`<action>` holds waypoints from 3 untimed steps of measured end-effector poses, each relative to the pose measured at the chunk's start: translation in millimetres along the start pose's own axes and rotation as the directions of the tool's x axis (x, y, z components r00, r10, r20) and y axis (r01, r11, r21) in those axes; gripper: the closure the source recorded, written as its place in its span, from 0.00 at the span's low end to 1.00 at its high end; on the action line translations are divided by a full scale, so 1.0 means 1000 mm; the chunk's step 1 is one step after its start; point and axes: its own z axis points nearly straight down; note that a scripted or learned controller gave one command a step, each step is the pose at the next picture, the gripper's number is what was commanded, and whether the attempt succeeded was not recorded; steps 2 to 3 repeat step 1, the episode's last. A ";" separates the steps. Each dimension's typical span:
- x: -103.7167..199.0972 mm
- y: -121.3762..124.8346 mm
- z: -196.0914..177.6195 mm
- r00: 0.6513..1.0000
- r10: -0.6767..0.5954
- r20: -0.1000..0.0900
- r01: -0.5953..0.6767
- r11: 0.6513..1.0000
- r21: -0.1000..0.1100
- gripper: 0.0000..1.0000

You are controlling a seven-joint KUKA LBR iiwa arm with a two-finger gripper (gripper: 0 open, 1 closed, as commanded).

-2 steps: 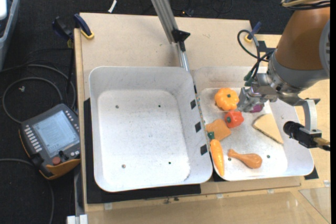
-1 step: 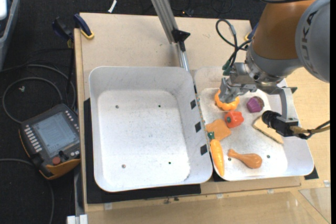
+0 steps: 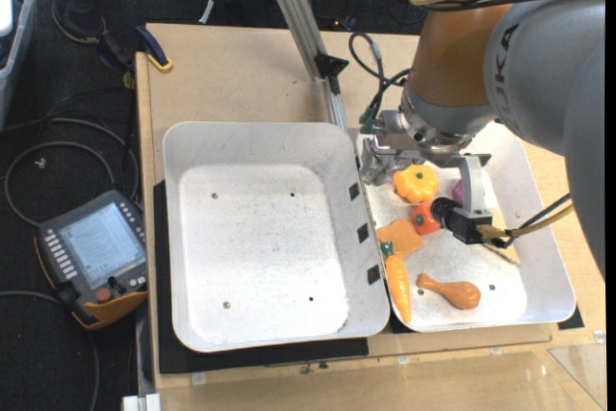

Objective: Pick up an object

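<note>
Toys crowd the right bin [image 3: 539, 298]: a yellow pumpkin [image 3: 417, 182], a small red piece [image 3: 425, 219], an orange wedge [image 3: 401, 236], a carrot [image 3: 398, 284] along the left wall and a toy drumstick [image 3: 450, 291] nearest the front. The gripper [image 3: 416, 159] hangs just above the pumpkin, likely the chosen target (the wrist hides the grasping end, so its state cannot be told). The left bin [image 3: 255, 236] sits beside it on the worktop [image 3: 231, 72].

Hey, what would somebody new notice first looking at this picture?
Probably the big grey arm with its orange band, reaching in from the right over the right bin. Next, the bright toys clustered there: a yellow pumpkin, a carrot along the bin's left wall, and a drumstick near the front. The left bin looks plain white beside them.
</note>
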 end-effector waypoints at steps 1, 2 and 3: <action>0.038 0.027 0.008 1.000 0.001 0.001 -0.001 1.000 -0.002 1.00; 0.038 0.027 0.008 1.000 0.001 0.001 -0.001 1.000 -0.002 1.00; 0.038 0.027 0.008 1.000 0.001 0.001 -0.001 1.000 -0.002 1.00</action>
